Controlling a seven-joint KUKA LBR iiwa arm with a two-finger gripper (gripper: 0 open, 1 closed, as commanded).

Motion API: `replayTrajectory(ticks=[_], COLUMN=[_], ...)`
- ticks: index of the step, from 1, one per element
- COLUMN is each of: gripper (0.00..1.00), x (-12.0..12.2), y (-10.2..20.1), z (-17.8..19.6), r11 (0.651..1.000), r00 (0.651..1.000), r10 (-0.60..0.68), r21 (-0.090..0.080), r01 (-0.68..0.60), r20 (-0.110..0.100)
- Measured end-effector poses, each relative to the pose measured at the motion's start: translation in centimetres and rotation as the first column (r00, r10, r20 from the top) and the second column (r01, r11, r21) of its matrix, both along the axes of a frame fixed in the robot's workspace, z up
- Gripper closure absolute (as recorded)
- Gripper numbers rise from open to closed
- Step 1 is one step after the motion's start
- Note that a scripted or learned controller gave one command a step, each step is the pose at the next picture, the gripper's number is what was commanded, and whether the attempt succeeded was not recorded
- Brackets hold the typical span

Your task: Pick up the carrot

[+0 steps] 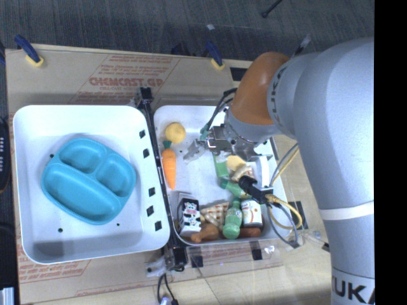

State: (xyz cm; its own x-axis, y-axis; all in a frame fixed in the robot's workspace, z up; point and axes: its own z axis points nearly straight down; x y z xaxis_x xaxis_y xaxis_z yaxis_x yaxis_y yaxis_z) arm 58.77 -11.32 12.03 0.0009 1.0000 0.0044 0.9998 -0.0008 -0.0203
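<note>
- The arm [318, 107] reaches over the right bin [191, 116], wrist bent down so the gripper [205, 143] hangs above its floor; whether it is open I cannot tell.
- The left bin [25, 170], well beyond the gripper, holds a blue tray [89, 180].
- The carrot [169, 168] lies free, just beside the gripper, against the bin's wall under a lemon [175, 132].
- The bench is brown board under both bins.

KUKA iiwa arm [331, 126]: smooth, rounded grey casing with an orange band [254, 91] above the wrist. A pale seam ring crosses the lower link, where dark "KUKA" lettering appears. Thin yellow and dark cables loop beside the metallic wrist assembly.
</note>
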Motion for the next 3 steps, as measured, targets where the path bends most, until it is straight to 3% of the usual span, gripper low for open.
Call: replayTrajectory(ticks=[1, 2, 3], gripper=[0.00, 0.00, 1.00], x=[2.3, -2.6, -2.6], y=[1.6, 2.1, 2.2], z=[-2.7, -2.9, -2.0], r11=[0.986, 0.950, 0.953], r00=[0.986, 0.950, 0.953], r10=[-0.167, -0.311, -0.303], r21=[-0.010, -0.007, -0.008], r01=[0.168, 0.311, 0.303], r20=[0.021, 0.010, 0.004])
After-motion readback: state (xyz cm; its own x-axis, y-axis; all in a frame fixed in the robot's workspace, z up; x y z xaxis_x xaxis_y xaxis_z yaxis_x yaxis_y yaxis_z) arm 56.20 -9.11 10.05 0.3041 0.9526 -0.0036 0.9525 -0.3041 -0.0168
